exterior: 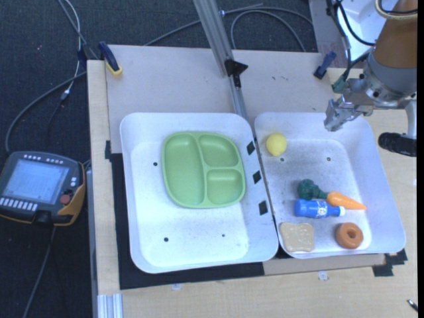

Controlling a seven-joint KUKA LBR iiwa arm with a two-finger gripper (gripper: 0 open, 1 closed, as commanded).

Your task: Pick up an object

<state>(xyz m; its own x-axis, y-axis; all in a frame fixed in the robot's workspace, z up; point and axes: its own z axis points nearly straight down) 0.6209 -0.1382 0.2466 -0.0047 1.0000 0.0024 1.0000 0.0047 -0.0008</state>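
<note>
Gripper over the right bin's far rim, finger state unclear, nothing visibly held; in that bin: yellow ball far-left, broccoli, carrot, blue bottle mid, toast and donut near.

The end effector hangs over the far edge of the right bin on the tabletop. Nearer the camera and to its left in the view, a ball lies in that bin. Farther toward the camera sit a broccoli piece, a carrot and a bottle, close together. Beyond them, at the bin's near edge, lie a bread slice and a doughnut. Well to its left, the left bin holds a divided plate.
</note>
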